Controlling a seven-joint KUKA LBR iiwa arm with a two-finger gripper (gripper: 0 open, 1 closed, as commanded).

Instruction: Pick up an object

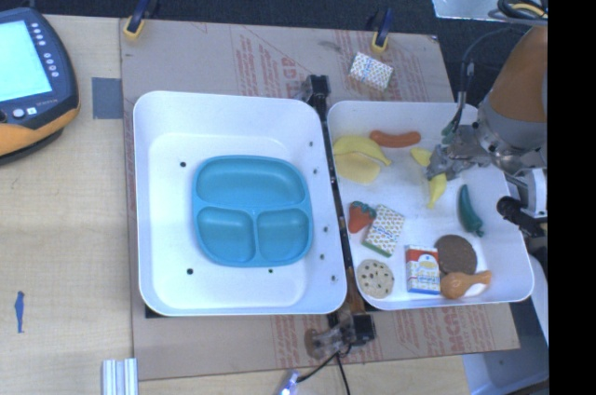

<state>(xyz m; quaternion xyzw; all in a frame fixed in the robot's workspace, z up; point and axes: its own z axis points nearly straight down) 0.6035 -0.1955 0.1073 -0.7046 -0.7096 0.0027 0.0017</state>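
the pincer (441, 162), its state not to be told, is poised over a yellow toy piece (436, 188), judged light, stiff, slippery, best gripped mid-length.

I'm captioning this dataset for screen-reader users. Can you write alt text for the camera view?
The grey arm's gripper hangs low over the right white bin, near a yellow banana piece among toy foods, including a sausage, a green pepper and a cookie. The left white bin holds a blue divided plate.
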